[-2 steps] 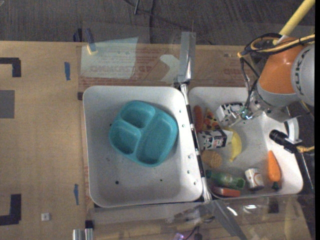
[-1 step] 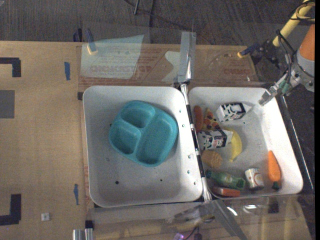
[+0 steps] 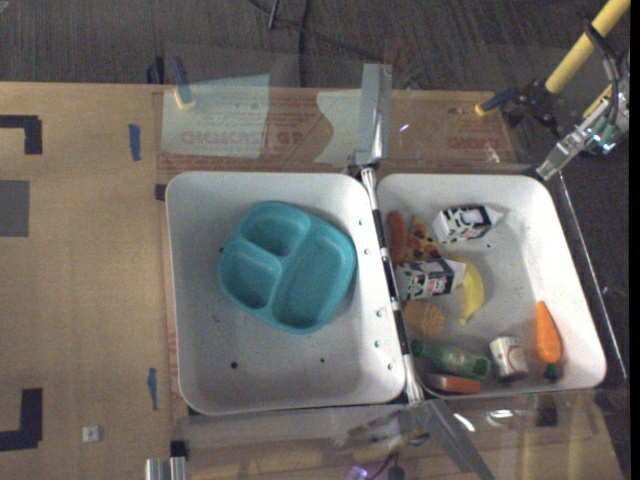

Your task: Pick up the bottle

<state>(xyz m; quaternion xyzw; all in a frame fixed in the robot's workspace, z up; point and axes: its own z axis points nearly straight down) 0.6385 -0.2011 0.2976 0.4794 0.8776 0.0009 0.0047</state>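
Note:
The bottle is small and green with a red-and-yellow label. It lies on its side near the front left corner of the right bin, between a waffle-like toy and a red toy. My gripper shows partly at the view's top right edge, beyond the right bin's far right corner and well away from the bottle. Nothing is seen held in it.
The right bin also holds two milk cartons, a banana, a carrot, a small can and a hot dog. A teal divided plate lies in the left bin. A yellow rod slants at the top right.

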